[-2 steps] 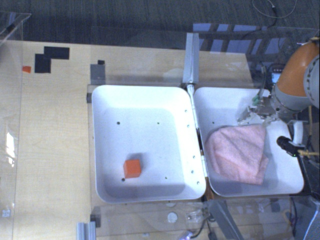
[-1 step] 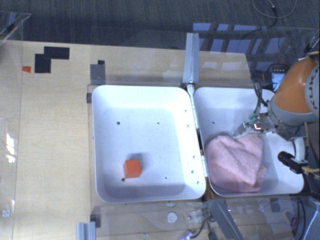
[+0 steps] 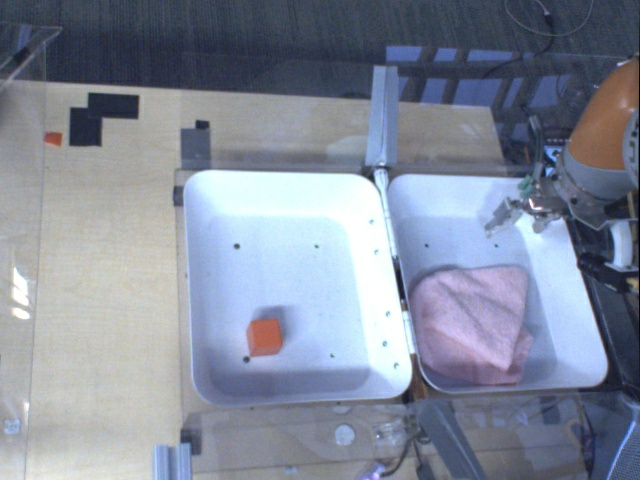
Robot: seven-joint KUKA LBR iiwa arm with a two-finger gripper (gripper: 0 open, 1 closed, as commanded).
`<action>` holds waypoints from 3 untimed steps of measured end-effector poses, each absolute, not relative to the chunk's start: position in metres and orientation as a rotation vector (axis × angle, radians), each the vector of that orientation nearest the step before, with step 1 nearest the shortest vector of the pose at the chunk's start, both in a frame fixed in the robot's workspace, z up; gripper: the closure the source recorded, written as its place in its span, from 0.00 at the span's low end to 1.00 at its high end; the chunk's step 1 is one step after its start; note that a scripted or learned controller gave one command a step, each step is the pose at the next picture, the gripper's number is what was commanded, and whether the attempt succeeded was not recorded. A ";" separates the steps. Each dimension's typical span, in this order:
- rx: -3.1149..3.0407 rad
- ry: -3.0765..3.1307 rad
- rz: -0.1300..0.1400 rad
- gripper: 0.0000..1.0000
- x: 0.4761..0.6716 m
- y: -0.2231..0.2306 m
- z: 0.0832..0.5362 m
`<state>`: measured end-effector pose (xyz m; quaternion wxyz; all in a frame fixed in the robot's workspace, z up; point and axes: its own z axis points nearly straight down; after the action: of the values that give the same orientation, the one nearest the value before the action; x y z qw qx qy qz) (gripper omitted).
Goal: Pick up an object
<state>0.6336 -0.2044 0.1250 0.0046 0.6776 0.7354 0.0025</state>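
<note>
A small orange block (image 3: 265, 337) lies in the left bin (image 3: 300, 203), near its front left corner. A folded pink cloth (image 3: 472, 323) fills the front half of the right bin (image 3: 460, 208). My gripper (image 3: 520, 216) hangs over the right bin's back right part, beyond the cloth and apart from it. Its two grey fingers are spread open and nothing sits between them. The orange wrist band (image 3: 603, 128) shows at the right edge.
A metal divider (image 3: 392, 258) runs between the two bins. Black markers (image 3: 100, 116) and a small orange square (image 3: 52, 139) lie on the wooden bench at far left. Cables and frame parts crowd the right edge behind the arm.
</note>
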 end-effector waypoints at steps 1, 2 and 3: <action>1.972 2.430 0.010 0.00 0.596 -0.204 0.091; 1.849 2.523 0.010 0.00 0.544 -0.205 0.090; 1.608 2.679 0.010 0.00 0.524 -0.153 0.090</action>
<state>0.5237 -0.1532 0.0904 0.0084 0.5147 0.8573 0.0033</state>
